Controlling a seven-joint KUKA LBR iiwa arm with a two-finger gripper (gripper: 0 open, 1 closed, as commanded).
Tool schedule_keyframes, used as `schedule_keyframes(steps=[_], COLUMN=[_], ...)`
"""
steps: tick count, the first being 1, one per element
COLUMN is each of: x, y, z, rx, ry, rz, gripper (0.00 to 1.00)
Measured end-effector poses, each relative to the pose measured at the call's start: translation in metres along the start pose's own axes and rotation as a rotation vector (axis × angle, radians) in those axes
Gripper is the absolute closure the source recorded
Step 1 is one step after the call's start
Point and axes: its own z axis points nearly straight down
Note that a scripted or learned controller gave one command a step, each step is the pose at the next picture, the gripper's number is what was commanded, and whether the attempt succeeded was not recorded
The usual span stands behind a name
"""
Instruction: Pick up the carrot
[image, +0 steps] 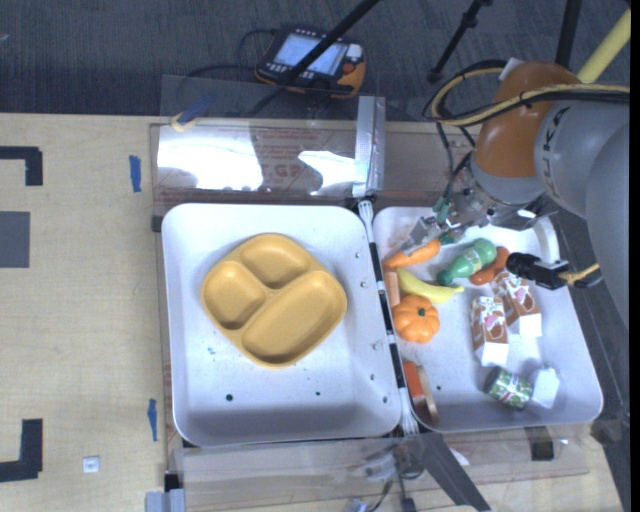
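The carrot (414, 255) is orange and lies at a slant in the back left corner of the right bin (575, 345), close to the wall between the bins. My gripper (443, 222) hangs over the carrot's upper right end, right at or just above it. The gripper's body hides where it meets the carrot, so I cannot tell whether the carrot is held. The grey arm with its orange band (520, 125) reaches in from the upper right.
Crowded around the carrot are a yellow banana (428, 290), a small orange pumpkin (416, 321), a green vegetable (466, 263), snack packets (495, 325) and a can (510, 388). A yellow divided plate (275, 297) sits in the left bin (190, 380).
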Motion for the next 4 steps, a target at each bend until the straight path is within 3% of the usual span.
schedule_keyframes(steps=[1, 2, 3, 4], x=[0.079, 0.078, 0.072, 0.083], y=[0.019, 0.018, -0.026, -0.082], z=[-0.071, -0.071, -0.071, -0.072], rx=[0.015, 0.016, 0.020, 0.019], ry=[-0.002, -0.002, 0.004, 0.004], rz=[0.107, 0.107, -0.185, -0.207], gripper=[1.00, 0.00, 0.00, 0.00])
